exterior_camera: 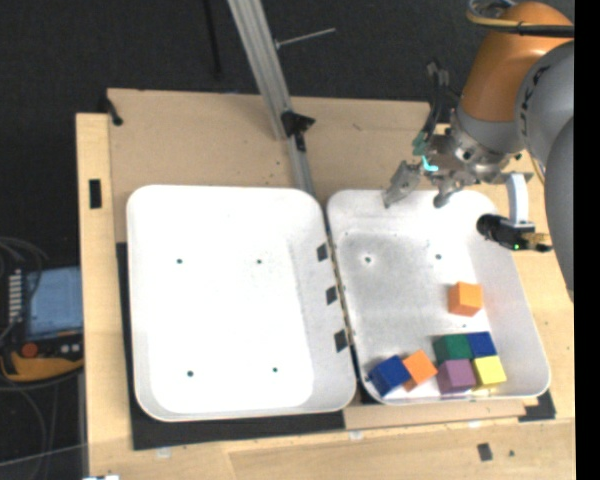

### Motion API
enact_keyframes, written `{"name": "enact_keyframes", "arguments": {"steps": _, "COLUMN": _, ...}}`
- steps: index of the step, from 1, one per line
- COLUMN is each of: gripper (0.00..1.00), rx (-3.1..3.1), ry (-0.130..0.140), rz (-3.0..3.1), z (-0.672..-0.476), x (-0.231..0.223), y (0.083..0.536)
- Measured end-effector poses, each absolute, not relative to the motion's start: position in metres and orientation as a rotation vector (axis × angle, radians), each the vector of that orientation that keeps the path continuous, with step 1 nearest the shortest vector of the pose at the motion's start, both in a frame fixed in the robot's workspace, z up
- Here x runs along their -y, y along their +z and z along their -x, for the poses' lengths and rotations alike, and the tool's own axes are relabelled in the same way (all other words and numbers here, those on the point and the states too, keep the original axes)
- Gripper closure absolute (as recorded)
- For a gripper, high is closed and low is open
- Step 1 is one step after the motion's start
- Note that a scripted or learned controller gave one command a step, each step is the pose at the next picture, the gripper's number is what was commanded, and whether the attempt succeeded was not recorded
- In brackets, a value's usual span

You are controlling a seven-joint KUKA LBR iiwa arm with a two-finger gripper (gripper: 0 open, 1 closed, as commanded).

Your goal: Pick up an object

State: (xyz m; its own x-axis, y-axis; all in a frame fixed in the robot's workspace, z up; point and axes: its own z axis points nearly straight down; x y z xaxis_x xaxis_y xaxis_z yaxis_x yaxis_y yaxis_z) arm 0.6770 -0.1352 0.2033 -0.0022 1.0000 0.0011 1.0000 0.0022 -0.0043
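My gripper hangs over the far edge of the right bin, fingers spread apart with nothing between them. An orange cube lies alone toward the bin's right side, well below the gripper. Along the near edge sit several more cubes: blue, orange, purple, green, dark blue and yellow.
The left bin lies beside the right one. A slanted metal rail runs from the top down to the gap between the bins. A black fitting sits at the right bin's right rim.
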Motion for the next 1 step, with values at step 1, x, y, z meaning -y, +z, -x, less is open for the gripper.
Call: {"name": "enact_keyframes", "arguments": {"steps": 1, "gripper": 0.0, "rx": 2.227, "ry": 0.003, "rz": 2.218, "z": -0.6778, "x": 0.1362, "y": 0.2065}}
